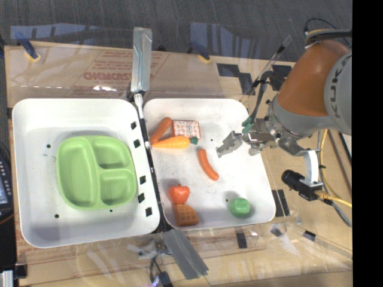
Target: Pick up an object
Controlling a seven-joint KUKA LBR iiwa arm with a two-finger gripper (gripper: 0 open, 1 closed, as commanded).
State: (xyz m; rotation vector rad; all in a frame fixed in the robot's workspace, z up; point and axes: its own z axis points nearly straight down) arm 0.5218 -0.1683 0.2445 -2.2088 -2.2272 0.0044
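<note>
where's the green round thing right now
The green ball lies in the right bin, near its front right corner, to the right of the waffle and below the gripper.

Arm reaching from right, hand (240, 143) fingers spread, nothing between

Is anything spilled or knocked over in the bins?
Nothing stands out. The toy foods lie loose inside the right bin, none over its rim, and the green plate sits flat in the left bin. The gripper hangs above.

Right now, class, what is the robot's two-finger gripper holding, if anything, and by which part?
Nothing. The grey two-finger gripper hangs open over the right-hand shallow white bin, with no object between its fingers; the orange sausage-shaped toy lies apart below it.
</note>
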